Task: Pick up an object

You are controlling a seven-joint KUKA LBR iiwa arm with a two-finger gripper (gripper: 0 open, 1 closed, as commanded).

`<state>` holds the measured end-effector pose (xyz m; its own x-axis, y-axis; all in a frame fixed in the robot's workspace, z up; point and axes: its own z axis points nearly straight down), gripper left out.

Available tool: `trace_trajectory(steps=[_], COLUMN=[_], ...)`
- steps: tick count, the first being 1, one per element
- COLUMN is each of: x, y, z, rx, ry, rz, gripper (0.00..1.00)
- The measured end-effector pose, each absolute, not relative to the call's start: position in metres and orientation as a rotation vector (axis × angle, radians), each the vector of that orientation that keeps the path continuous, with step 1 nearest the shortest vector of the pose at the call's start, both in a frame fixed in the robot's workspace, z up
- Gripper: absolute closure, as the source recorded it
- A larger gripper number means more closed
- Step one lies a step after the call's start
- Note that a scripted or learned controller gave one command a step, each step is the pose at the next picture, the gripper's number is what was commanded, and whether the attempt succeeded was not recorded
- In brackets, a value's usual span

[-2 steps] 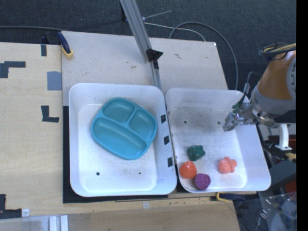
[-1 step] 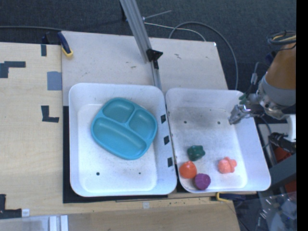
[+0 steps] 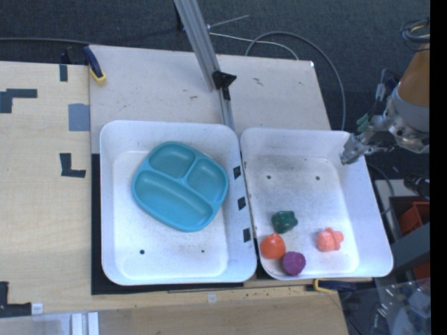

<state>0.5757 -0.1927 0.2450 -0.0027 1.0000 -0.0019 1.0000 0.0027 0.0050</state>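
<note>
- We see four small objects gathered in the near part of the right bin [image 3: 363, 208]: a dark green piece [image 3: 283, 221], an orange-red piece [image 3: 272, 246], a purple piece [image 3: 293, 262] and a pink piece [image 3: 329, 239].
- The orange-red and purple pieces sit just beside each other near the bin's front wall, the green one lies just behind the orange-red one, and the pink one lies apart to their right.
- The gripper [image 3: 351, 152] sits at the right bin's far right rim, well apart from all four pieces, with nothing visibly in it; we cannot tell how its jaws stand.
- The arm [image 3: 412, 110] comes in from the right, its orange band showing above the wrist.
- The left bin [image 3: 112, 187] holds a blue divided plate [image 3: 180, 185], lying flat.
- A slanted metal pole [image 3: 199, 33] rises behind the bins.
</note>
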Motion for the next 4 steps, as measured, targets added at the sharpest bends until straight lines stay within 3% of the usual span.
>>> trace_trajectory(steps=[1,4], x=[0.584,0.649], y=[-0.142,0.014], z=[0.249,0.242], rx=[2.215,2.214], ry=[2.229,2.230], rz=[0.001,0.002], gripper=[1.00,1.00])
